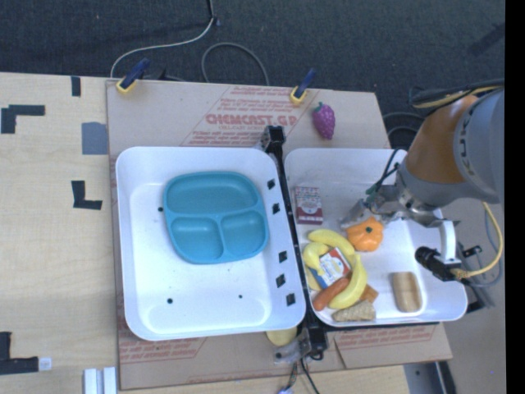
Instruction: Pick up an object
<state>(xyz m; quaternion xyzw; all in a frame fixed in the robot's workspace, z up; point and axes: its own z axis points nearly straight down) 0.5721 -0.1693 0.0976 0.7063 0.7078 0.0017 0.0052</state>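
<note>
The right bin (328,164) holds several items: a small red and white carton (308,204), an orange pepper-like toy (366,235), yellow bananas (340,263) with a small packet lying on them, a carrot (326,297), a bread roll (405,291) and a cracker-like piece (354,312). My gripper (367,211) reaches in from the right and hangs low, right above and behind the orange toy. Whether it touches the toy I cannot make out.
In the left bin (139,253) lies a blue divided plate (216,217). Purple toy grapes (325,120) rest on the cardboard behind the right bin. Two clamps (131,77) (302,85) hold the cardboard's far edge. Cables run along the arm on the right.
</note>
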